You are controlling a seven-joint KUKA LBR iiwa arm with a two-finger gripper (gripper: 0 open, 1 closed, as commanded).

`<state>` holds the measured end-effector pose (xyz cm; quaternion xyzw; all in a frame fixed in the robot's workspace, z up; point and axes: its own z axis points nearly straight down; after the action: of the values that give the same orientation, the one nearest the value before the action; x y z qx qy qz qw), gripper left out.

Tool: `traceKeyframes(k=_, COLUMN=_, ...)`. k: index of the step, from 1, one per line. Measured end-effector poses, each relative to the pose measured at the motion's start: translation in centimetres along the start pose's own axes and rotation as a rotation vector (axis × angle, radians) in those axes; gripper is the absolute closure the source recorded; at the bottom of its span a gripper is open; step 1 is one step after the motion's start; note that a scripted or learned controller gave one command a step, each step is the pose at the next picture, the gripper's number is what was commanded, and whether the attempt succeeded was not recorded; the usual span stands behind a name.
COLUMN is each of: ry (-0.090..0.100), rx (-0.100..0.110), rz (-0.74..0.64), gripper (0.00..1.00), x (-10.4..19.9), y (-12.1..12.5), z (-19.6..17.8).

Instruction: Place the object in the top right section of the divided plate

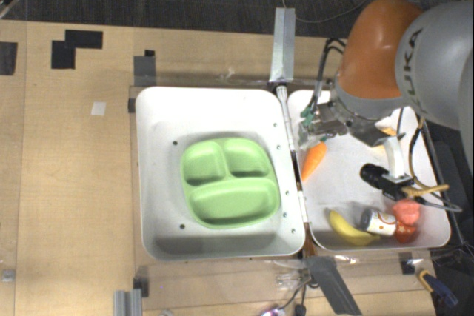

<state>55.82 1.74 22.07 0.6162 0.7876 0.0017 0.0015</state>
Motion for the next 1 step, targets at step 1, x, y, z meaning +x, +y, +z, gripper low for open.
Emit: traceKeyframes(k=1, ry=0.001, rx=0.000, rz=-0.228, gripper=1.00, x=6.62, y=1.51, z=3.58)
